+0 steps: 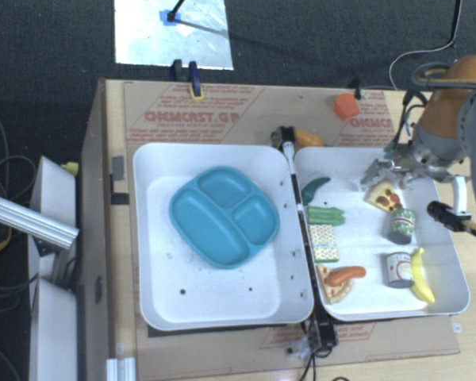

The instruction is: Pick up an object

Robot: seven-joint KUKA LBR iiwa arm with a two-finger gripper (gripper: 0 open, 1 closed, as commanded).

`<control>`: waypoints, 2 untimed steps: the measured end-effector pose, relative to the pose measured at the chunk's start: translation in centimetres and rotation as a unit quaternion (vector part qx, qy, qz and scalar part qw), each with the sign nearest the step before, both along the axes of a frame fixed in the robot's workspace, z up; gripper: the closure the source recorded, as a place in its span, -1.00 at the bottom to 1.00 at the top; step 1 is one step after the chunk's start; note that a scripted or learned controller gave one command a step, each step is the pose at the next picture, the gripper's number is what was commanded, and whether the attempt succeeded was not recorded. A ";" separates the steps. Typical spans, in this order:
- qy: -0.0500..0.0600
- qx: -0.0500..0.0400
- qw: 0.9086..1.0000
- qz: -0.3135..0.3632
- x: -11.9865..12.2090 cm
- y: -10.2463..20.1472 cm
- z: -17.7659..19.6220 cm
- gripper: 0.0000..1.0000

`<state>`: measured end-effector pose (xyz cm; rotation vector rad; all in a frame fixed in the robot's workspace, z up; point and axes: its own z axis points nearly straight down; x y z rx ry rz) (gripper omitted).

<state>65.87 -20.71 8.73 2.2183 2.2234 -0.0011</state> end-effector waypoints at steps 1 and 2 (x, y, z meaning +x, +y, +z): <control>-0.001 0.000 1.000 0.000 -1.5 1.5 -0.2 -1.00; -0.001 0.000 1.000 -0.001 -2.9 1.8 -0.2 -1.00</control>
